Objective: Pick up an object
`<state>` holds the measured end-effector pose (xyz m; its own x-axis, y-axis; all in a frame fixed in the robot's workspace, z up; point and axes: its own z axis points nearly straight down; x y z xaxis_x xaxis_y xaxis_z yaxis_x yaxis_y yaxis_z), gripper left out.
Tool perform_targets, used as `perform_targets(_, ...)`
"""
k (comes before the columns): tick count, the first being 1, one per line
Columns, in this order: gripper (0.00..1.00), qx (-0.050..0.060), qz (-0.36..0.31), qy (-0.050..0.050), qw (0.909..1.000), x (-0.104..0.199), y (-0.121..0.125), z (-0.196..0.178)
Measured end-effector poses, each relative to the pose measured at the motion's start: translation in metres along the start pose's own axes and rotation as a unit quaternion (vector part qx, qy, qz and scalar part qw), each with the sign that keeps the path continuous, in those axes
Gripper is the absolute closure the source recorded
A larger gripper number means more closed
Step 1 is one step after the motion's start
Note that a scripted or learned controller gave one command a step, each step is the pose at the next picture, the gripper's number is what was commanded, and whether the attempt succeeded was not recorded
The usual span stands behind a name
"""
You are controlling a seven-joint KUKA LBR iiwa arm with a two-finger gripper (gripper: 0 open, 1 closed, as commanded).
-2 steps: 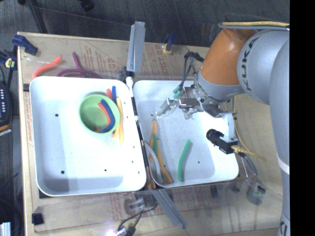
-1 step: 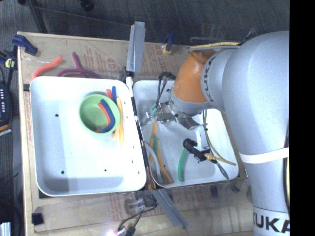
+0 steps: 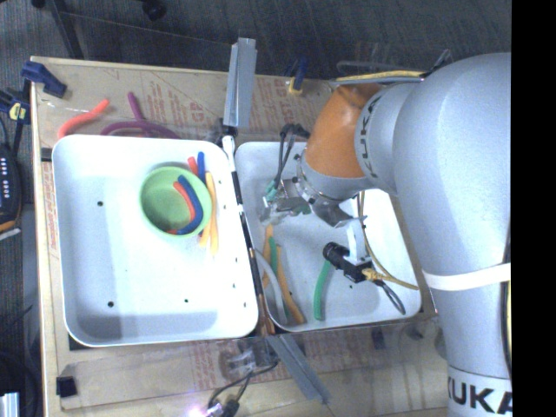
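Notably, "KUKA" lettering (image 3: 479,398) marks the arm base beside the right bin (image 3: 395,311); the gripper (image 3: 284,200) hangs over that bin, finger state indeterminable.

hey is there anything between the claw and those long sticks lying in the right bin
Nothing visible does. The claw hangs over the right bin near its left wall, and the orange stick and green stick lie on the bin floor just below it in the view, uncovered.

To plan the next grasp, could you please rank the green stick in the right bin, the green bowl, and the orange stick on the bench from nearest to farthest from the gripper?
1. Green stick, right bin, just below the gripper.
2. Green bowl, left bin.
3. Orange stick, on the bench beyond the left bin's far-left corner.
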<state>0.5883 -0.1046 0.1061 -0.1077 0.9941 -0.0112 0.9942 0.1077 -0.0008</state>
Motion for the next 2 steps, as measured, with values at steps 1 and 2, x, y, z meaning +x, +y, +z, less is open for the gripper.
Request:
perform_targets(1,0.0,0.0,0.002,-0.002,1.0,-0.0033,-0.0003,-0.001)
perform_targets(2,1.0,0.0,-0.002,-0.003,1.0,-0.0021,0.0,-0.0103)
